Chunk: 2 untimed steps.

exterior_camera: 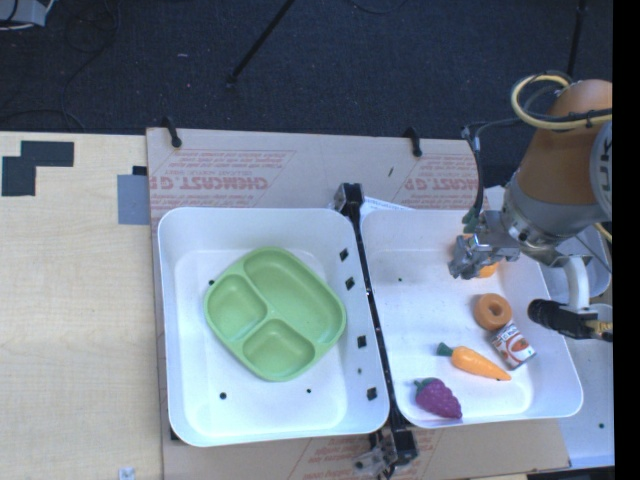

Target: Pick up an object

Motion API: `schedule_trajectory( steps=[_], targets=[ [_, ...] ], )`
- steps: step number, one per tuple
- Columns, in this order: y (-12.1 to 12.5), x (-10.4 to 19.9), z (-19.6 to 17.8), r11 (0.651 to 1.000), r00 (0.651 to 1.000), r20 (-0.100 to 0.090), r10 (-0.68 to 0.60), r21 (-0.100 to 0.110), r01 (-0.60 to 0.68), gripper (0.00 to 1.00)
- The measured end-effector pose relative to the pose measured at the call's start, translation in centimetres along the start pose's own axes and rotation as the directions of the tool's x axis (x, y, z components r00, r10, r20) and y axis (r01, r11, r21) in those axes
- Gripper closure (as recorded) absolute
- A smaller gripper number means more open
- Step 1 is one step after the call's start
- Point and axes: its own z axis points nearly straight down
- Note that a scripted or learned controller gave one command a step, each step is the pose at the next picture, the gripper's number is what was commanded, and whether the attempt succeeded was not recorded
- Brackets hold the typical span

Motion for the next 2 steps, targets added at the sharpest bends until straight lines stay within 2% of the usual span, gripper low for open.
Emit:
schedule_trajectory(
  steps=[2],
  targets=[
    [-1.2, 9.7, -0.4, 1.000, 1.000, 0.000, 0.000, 0.001, 0.000, 1.00]
  ],
)
